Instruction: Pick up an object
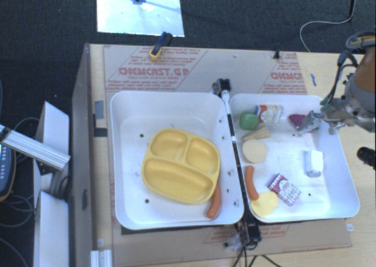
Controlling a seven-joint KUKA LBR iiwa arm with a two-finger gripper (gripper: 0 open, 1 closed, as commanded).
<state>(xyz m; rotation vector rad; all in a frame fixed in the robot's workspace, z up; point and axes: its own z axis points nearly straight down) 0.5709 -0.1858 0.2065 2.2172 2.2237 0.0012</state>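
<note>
Gripper (pixel 314 120) was recorded at the right bin's (pixel 346 201) far right corner, beside a purple item (pixel 298 120); its grasp state could not be told. No object was seen lifted; pickup was judged outstanding.

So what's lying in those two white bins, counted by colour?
Yellow: 2, divided plate, round piece
Orange: 2, sausage, sausage
Green: 1, ball
Purple: 1
White or cream: 3
Red-and-white packets: 2
Total: 11

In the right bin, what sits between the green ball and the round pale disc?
In the camera view, a pale wedge lies between the green ball and the round disc.
</note>
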